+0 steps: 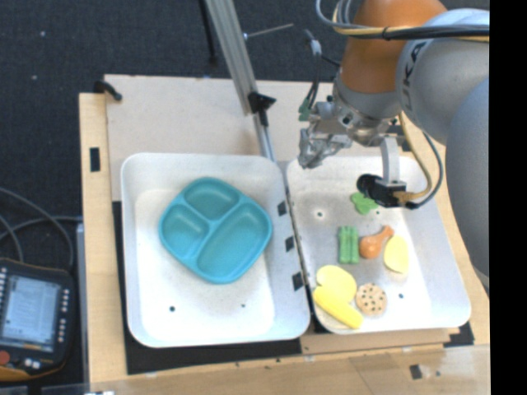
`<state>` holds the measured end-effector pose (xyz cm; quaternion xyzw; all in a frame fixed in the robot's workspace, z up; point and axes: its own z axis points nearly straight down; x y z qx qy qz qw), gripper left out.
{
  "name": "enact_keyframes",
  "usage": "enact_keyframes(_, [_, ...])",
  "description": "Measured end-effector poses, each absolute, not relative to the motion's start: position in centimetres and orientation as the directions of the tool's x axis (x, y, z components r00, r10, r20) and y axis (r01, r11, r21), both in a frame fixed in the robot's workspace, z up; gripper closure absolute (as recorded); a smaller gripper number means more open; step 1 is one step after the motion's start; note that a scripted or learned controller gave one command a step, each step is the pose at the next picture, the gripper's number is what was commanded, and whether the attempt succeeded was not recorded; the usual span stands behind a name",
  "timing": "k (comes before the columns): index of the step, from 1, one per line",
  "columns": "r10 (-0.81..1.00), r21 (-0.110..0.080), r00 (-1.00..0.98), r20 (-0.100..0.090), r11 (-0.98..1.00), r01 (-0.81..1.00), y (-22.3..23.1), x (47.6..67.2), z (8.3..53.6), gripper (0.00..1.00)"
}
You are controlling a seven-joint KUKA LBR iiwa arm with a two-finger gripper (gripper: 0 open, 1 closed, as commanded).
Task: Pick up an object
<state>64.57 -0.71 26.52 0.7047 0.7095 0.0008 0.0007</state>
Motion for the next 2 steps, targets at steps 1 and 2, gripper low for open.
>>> enact_keyframes(1, [1.000, 0.002, -0.006, -0.001, 0.006, 1.000, 4.3, 65.8, 24.9, 1.00])
enact_keyframes(2, [1.000, 0.002, -0.005, -0.002, 0.005, 1.000, 8.8, 66.8, 23.9, 1.00])
